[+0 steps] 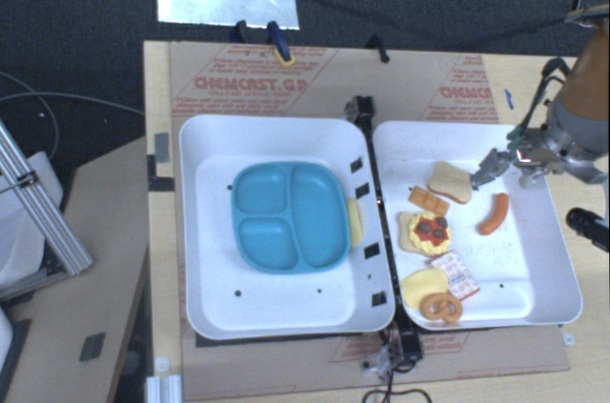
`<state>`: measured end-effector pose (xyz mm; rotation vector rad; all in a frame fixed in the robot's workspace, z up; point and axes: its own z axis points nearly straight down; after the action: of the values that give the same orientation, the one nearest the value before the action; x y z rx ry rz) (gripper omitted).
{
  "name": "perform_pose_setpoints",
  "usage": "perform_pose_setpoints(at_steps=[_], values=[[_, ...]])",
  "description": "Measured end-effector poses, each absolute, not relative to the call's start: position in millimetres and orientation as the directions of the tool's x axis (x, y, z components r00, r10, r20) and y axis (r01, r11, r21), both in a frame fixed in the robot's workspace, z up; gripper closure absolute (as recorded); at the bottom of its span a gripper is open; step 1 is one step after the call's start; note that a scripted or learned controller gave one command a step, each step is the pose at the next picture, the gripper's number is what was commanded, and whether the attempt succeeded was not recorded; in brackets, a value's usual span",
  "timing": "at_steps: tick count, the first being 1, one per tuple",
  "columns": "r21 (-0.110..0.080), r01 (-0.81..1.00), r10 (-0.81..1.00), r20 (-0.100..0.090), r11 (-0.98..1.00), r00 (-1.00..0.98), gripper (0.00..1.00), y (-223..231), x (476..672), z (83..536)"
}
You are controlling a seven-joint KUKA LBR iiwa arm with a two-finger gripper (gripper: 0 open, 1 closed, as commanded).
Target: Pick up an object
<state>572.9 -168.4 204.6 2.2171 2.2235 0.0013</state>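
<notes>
Camera view puts the hand (502,165), fingers apart and holding nothing, over the right bin (548,244), with bread slice (450,181) just left, sausage (493,213) just below, and waffle (428,200), tart (428,232), pretzel (440,306) farther down-left.

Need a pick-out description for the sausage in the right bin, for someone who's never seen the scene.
Start at the right-hand white bin, the one holding the toy food. The sausage lies alone toward its right side, just below the gripper. It is the one plain orange-red curved piece, set apart from the cluster of bread-coloured and yellow items.
</notes>
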Motion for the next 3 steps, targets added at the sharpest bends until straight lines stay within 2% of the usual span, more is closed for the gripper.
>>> perform_pose_setpoints(at_steps=[1,2,3], values=[[0.011,1.000,1.000,0.001,-0.001,0.001,0.00,-144.1,555.1,86.8],[0.012,1.000,1.000,0.002,0.012,-0.012,0.00,-75.8,553.6,190.6],[0.003,1.000,1.000,0.002,0.011,-0.011,0.00,-22.6,571.4,184.4]])
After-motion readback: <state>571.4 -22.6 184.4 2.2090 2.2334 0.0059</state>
